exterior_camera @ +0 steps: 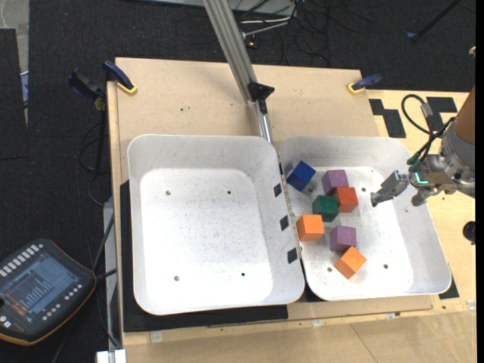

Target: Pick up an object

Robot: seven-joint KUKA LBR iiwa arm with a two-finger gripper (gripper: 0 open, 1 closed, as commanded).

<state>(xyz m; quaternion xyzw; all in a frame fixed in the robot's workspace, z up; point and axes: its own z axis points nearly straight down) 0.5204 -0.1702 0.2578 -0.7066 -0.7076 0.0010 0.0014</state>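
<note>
Seven small blocks are sitting in the right bin [423, 278], bunched toward its left half: blue cube [301, 175] at top, tilted; purple cube [334, 181] and red-orange cube [347, 198] just right of it; green cube [327, 206] touching both; orange cube [310, 226] near the divider; 2nd purple cube [342, 237] below green; 2nd orange cube [351, 262] lowest, turned diagonal. Left bin [151, 157] is sitting beside it on the counter [189, 97].

Arm is reaching in from the right, w/ the hand [384, 190] hanging over the bin's right half, pointing left. Fingers look slightly apart, nothing between them.

Blocks are lying left of the hand; red-orange cube is nearest, apart from the fingertips, not touching.
</note>
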